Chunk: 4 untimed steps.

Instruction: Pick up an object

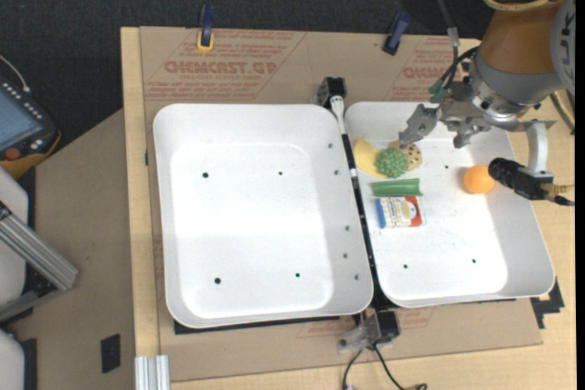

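Fingers (413,134) first: you can see them angled down and to the left over the back of the right bin (512,274), tips just above the little heap of stuff there. Honestly you can't tell from this angle whether they're spread or closed, and nothing is visibly sitting between them, so don't count it as a grab.

Right under the tips you've got a green ball (393,163) with a bumpy surface, touching a yellow piece (365,155) on its left and a speckled tan thing (414,157) on its right. Just in front of that cluster lies a green bar (395,187), and touching its front edge is a flat packet (399,212) with blue and red print. An orange ball (477,180) sits on its own further right, well apart from the heap, next to a black part of the arm (516,59).

The arm comes in from the upper right, orange band up top, grey wrist below it.

Left bin (183,288) is beside the right one, the two rims touching along the middle. Both sit on a brown board (146,196) on the worktop, with two blue clamps (207,26) at its back edge.
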### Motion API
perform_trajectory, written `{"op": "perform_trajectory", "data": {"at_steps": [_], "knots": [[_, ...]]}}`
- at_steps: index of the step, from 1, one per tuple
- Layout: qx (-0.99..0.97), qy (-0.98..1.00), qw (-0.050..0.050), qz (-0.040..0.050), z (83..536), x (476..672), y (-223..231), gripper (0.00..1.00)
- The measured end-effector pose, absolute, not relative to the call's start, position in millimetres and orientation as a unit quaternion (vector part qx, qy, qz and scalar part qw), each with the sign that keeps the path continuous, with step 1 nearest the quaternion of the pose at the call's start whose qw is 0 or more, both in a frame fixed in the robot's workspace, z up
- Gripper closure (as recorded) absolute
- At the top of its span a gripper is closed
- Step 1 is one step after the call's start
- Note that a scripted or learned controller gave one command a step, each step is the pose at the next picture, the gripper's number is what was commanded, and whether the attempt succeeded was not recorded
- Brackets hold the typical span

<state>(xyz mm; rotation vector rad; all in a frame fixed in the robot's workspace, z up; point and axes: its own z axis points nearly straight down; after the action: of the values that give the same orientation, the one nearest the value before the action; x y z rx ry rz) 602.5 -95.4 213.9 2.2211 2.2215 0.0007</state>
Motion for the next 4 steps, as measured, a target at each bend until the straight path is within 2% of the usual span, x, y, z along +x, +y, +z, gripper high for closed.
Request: {"op": "perform_trajectory", "data": {"at_steps": [1,2,3,4], "knots": [[0.708,0.706,-0.004,-0.0026,90,571.8,-107,0.0],[0.708,0.707,0.001,0.0006,107,575.4,-107,1.0],[0.704,0.71,0.003,0.0042,190,606.4,-28,1.0],[0.71,0.705,0.003,0.0005,243,557.4,-99,1.0]]}}
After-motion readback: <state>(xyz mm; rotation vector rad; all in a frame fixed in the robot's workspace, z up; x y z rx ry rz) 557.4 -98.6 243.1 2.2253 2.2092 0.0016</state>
